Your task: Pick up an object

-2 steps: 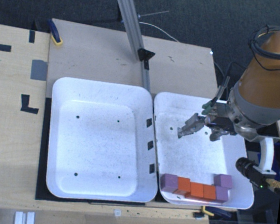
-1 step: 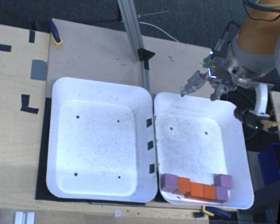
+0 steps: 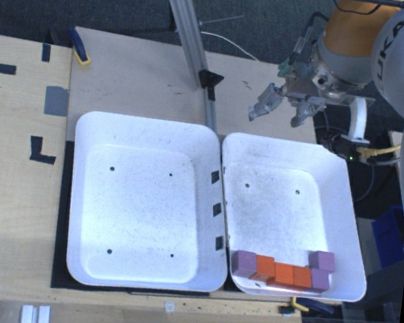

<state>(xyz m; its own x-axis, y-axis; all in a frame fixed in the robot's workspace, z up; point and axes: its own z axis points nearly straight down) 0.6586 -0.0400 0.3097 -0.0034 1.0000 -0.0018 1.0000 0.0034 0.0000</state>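
Several blocks lie in a row along the near edge of the right bin: a purple block at the left, orange blocks in the middle, and purple blocks at the right corner. My gripper hangs high above the far rim of the right bin, well away from the blocks. Its two fingers are spread apart with nothing between them.
The left bin sits beside the right one. A slanted metal pole rises behind the bins. Black clips line the seam between the bins. A blue and yellow clamp sits at the far left of the bench.
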